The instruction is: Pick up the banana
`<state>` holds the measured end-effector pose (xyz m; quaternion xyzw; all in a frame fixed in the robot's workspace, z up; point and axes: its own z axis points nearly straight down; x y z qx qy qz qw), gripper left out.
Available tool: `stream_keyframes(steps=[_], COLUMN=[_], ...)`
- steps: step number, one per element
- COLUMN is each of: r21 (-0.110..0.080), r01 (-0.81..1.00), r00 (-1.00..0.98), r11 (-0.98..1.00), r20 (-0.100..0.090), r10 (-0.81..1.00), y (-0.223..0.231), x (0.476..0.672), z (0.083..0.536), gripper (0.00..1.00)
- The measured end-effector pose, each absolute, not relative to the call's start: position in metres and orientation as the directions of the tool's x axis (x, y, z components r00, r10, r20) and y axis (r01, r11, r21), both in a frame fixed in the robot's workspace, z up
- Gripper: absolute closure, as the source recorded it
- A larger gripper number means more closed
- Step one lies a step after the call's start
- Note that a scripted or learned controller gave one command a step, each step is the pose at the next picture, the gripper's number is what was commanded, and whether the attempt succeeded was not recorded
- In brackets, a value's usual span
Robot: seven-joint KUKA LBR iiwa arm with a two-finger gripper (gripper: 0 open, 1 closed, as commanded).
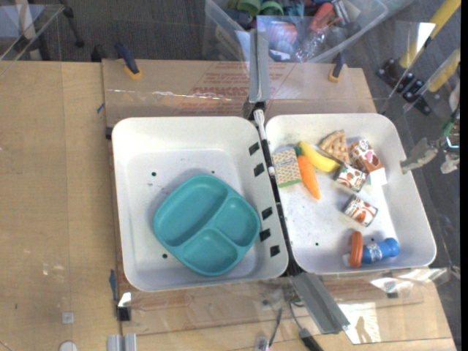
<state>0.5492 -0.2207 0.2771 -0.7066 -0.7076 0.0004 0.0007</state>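
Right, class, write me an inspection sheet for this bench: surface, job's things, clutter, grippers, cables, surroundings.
Surface: wooden bench bearing left bin and right bin.
Job's things: banana in the right bin, beside a carrot.
Clutter: teal divided plate in the left bin; pizza slice, small cans and a blue bottle in the right bin.
Grippers: gripper at the right bin's far edge, fingers unclear.
Cables: nothing seen.
Surroundings: clear tub of toys behind the bins.

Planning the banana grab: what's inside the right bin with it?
Right bin: banana, carrot, pizza slice, green box, cans, blue bottle. Anything beneath them is hidden.
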Motion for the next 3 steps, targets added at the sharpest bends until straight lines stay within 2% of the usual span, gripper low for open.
stream_keyframes(steps=[1,2,3], r21=[-0.001,0.001,0.010], r01=[0.962,0.783,0.903], r00=[-0.273,-0.622,-0.429], r11=[0.273,0.622,0.429], r20=[0.001,0.001,-0.008], r10=[0.962,0.783,0.903], y=[-0.182,-0.142,-0.154], x=[0.594,0.629,0.664], z=[0.222,0.120,0.090], gripper=[0.00,0.00,0.00])
